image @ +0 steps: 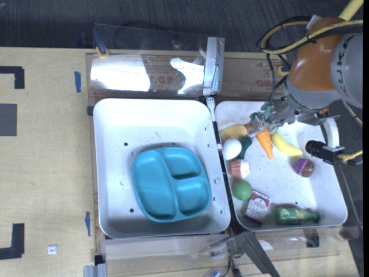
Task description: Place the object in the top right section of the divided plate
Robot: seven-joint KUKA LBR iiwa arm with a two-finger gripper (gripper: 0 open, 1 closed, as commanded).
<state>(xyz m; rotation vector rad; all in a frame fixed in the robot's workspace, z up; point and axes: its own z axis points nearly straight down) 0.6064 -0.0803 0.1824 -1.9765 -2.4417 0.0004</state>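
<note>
Arm: the grey KUKA arm with its orange band (314, 62) reaches in from the right and hangs over the upper part of the right bin (331, 209), a stance that fits a pick from the toy pile and not yet a placement.

Gripper: the gripper (266, 122) sits low among the toys at the top of that bin; its tip is small and cluttered, so whether it is spread or closed I cannot tell, nor whether anything is caught in it.

Likely target: the toy carrot (265, 143) lies just below and touching the gripper tip, slanting down; judging by closeness it seems to be the object being picked, though this is only a guess.

Neighbours: a yellow banana (286, 145) lies just right of the carrot, a white egg (232, 149) to its left, a purple round fruit (303, 167) further right, and a green bottle (296, 215) and small red carton (258, 205) near the bottom edge.

Divided plate: the blue divided plate (151, 199) rests in the middle of the left bin (115, 126), well apart from the gripper.

Goal section: its top right section (183, 166) holds nothing.

Progress: placement not yet done; the object must cross the wall between the bins.
</note>
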